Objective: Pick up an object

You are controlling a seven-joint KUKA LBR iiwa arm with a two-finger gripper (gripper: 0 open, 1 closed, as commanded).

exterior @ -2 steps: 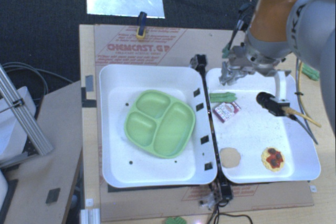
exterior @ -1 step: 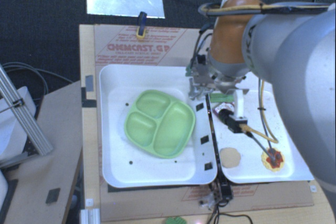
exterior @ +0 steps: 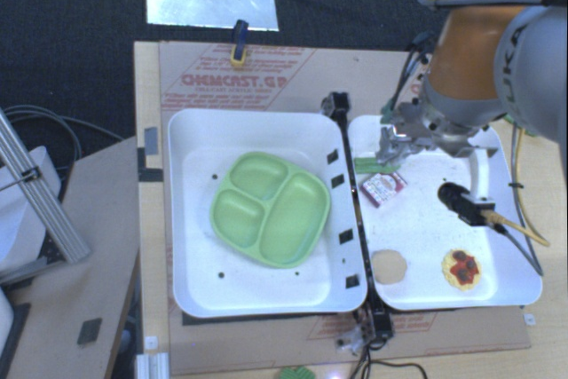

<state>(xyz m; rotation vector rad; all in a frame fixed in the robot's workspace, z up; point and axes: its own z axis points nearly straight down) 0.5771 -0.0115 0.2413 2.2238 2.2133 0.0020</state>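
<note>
Two shallow white bins sit side by side on a brown paper-faced board (exterior: 266, 71) printed in red with "CHEMCAST GP" (the smaller lines beneath are too blurred to read). The left bin (exterior: 191, 191) holds one thing: a light green divided plate (exterior: 270, 209) with three compartments, lying flat near the middle.

The right bin (exterior: 515, 280) holds four loose things. One small red-and-white packet (exterior: 383, 188) lies near the bin's left wall, and its print is too small to make out. One green strip (exterior: 366, 162) lies just above the packet. One tan round disc (exterior: 389, 266) rests near the front left corner. One small toy pizza (exterior: 461, 269), yellow with red topping, sits to the disc's right, well apart from it.

The grey and orange arm (exterior: 484, 49) reaches in from the right, with the letters "KU" legible on its grey casing. Its gripper (exterior: 388, 157) hangs over the back left part of the right bin, just beside the green strip and above the packet. Whether the gripper is open or closed cannot be told, and nothing is seen held in it.
</note>
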